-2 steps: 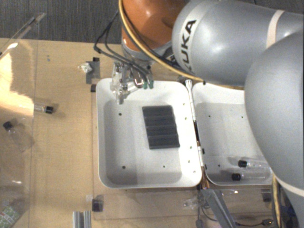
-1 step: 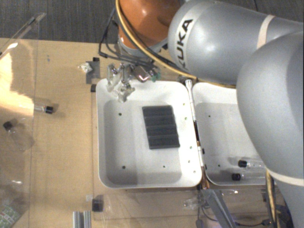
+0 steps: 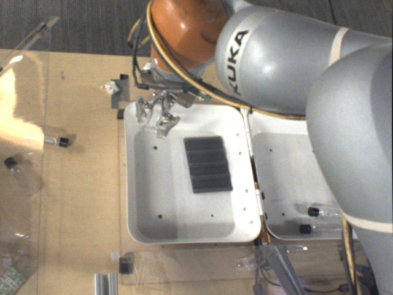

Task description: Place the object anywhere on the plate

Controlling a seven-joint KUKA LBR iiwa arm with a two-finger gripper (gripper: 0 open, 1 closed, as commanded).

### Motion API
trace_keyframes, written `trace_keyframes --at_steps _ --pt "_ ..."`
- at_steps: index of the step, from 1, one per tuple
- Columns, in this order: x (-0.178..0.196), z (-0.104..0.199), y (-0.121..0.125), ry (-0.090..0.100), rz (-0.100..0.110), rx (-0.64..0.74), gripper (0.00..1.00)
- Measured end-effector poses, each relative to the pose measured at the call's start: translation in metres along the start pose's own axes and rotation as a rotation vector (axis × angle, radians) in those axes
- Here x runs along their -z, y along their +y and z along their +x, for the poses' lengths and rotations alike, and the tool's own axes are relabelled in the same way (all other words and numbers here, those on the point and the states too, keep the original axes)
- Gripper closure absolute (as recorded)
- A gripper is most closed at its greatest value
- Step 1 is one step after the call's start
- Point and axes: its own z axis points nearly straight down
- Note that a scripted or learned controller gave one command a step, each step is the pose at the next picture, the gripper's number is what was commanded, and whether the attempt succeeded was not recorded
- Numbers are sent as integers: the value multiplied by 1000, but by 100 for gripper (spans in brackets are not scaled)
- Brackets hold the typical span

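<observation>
A dark grey ribbed rectangular slab (image 3: 209, 163) lies flat in the middle of the left white bin (image 3: 144, 223). My gripper (image 3: 155, 120) hangs over that bin's far left corner, up and to the left of the slab and well apart from it. Its two silver fingers (image 3: 166, 123) stand spread, and I see nothing between them. The orange band and grey wrist above hide the bin's far rim behind the gripper.
The right bin (image 3: 276, 165) holds two small black-capped pieces (image 3: 313, 211) near its front edge, partly under the arm. On the wooden bench to the left lie a small vial (image 3: 60, 141), a black bit (image 3: 9, 162) and a black block (image 3: 126, 265).
</observation>
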Motion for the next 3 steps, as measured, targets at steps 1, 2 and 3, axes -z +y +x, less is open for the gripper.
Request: trace_keyframes --at_steps 1,2,3 --pt "-15 23 -14 -1 2 154 100" --pt "-37 9 -4 -1 4 -786 100" --pt "-52 1 -1 0 4 -759 100"
